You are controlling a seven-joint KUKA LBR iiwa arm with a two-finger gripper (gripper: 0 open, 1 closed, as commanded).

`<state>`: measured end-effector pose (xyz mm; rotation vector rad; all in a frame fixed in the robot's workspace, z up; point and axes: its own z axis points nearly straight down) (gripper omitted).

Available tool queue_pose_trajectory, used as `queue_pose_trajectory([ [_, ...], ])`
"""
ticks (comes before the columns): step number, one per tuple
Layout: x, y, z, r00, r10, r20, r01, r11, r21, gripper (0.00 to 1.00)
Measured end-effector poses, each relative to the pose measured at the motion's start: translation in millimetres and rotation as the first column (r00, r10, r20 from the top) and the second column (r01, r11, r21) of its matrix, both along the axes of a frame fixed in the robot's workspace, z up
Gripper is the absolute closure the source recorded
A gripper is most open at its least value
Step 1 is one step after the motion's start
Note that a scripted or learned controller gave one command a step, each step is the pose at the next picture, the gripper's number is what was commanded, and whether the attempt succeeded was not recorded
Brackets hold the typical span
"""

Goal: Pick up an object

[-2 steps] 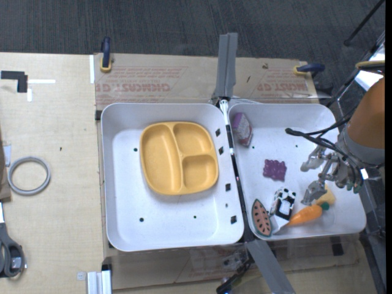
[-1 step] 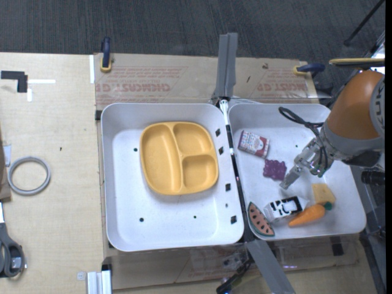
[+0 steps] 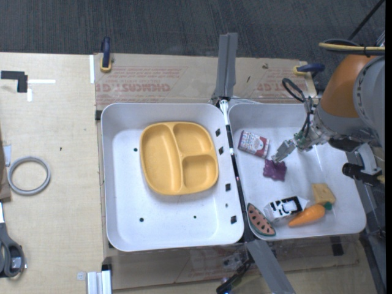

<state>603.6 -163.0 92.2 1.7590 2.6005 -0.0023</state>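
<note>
Purple grape cluster (image 3: 275,169), right bin (image 3: 349,225): judged light, soft; to be gripped across its middle. Pincer (image 3: 282,152) just above; opening cannot be told.

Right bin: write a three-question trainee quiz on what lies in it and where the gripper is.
1. True or false: the yellow divided plate lies in the right bin.
2. Which item lies closest below the gripper? A) carrot B) purple toy C) watermelon slice
3. Fill in: the red packet lies to the gripper's ____ in the camera view.

Key: 1 false; 2 B; 3 left.
</note>
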Motion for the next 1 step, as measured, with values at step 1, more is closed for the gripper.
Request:
queue_pose_trajectory([
  [1, 34.9, 59.0, -0.6, 0.910, -0.415, -0.001, 0.415, 0.910, -0.001, 0.00],
])
